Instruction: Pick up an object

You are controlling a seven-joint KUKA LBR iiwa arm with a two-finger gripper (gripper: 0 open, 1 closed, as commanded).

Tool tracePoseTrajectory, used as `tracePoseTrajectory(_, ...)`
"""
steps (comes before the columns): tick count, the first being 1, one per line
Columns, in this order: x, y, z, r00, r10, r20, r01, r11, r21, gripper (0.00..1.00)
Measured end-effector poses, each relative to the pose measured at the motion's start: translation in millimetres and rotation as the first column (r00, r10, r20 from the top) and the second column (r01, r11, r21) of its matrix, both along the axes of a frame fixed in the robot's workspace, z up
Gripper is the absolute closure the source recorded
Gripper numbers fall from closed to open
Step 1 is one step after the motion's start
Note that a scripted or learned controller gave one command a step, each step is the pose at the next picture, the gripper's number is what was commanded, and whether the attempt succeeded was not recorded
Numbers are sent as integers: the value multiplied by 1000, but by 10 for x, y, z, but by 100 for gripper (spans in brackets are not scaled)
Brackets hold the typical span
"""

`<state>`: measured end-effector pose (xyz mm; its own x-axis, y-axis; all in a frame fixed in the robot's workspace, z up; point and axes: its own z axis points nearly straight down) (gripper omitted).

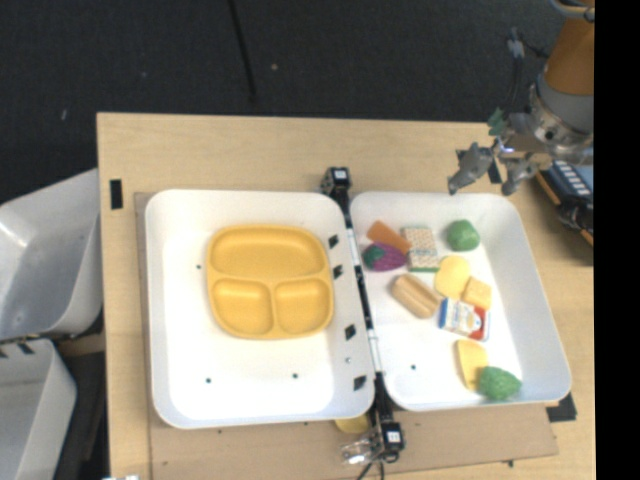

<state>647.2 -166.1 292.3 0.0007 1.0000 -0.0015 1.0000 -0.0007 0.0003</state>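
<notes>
Gripper (487, 168): grey, two-fingered, hanging over the far rim of the right bin; whether spread or pressed together cannot be told; nothing seen between the fingers.
Arm (568, 78): up and to the right of the gripper, grey with an orange band, reaching in from the right.
Right bin (530, 268): white, shallow, directly below the gripper in the view, holding all the small objects.
Green ball (461, 235): nearest object, just below the gripper, apart from it.
Patterned block (419, 245): below and left of the gripper, beside the green ball.
Orange piece (385, 234): further left, near the divider, touching the purple piece.
Purple piece (384, 258): green-topped, below the orange piece.
Tan roll (414, 295): lower, lying at a slant mid-bin.
Yellow pieces (458, 278): below the gripper, beside the tan roll.
Small carton (464, 319): white, red and blue, just under the yellow pieces.
Yellow wedge (470, 358): lower still, touching the green leafy piece.
Green leafy piece (497, 383): farthest object, at the near corner.
Left bin (180, 368): well to the lower left of the gripper, white.
Yellow plate (270, 280): three-compartment, lying flat in the left bin.
Bench (250, 148): pale wood, under both bins.
</notes>
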Motion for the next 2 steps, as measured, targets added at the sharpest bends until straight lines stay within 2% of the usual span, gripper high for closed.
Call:
tracePoseTrajectory(1,-1015,162,-1702,1000,-2,-18,2,1000,6,0)
tracePoseTrajectory(2,-444,546,-1918,1000,5,4,-5,1000,0,0)
